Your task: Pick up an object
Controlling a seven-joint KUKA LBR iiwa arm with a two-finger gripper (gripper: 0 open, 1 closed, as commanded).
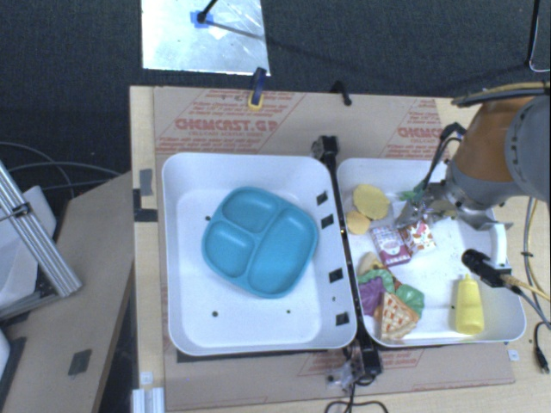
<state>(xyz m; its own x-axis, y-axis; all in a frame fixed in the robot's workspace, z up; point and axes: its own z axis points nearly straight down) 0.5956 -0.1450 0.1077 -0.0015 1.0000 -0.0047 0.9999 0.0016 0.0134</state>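
Cardboard-topped bench (224,114), right bin (499,321): fingers (417,206) low over snack packet (418,236), blurred; grip state unreadable.

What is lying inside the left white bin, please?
The left bin holds one thing: a blue tray with three compartments, lying flat near the middle. Small dark dots show on the bin floor around it. Whatever lies under the tray is covered.

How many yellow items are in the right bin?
3. A yellow round disc lies near the bin's top left, a small yellow piece sits just below it by the divider, and a mustard bottle lies at the lower right. Others may be hidden under the arm.
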